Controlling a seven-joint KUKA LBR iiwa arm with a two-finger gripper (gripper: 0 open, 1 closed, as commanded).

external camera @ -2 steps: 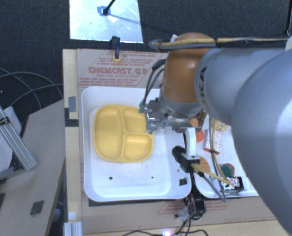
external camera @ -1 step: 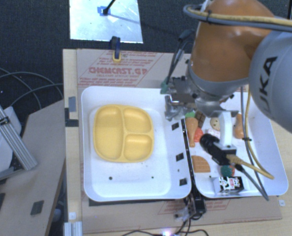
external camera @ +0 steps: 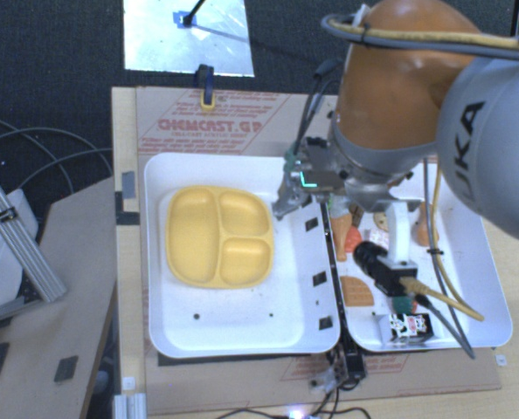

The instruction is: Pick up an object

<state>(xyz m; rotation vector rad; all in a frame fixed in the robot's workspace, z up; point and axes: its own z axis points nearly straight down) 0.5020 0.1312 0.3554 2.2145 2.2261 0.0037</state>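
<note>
standing on a cardboard sheet (external camera: 216,125) over dark carpet are two white bins; the left bin (external camera: 242,321) holds a yellow tray (external camera: 217,236). in the right bin (external camera: 482,304) an orange cone (external camera: 341,225) lies right beside the gripper (external camera: 354,209). the arm (external camera: 417,85) stoops low over it; whether the gripper is open or closed i can't tell.

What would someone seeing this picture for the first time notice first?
The bulky grey arm with its orange band looms at the upper right, over the right bin. A yellow divided tray lies flat in the left bin. Small items sit in the right bin, among them a flat orange-brown piece near the divider.
</note>
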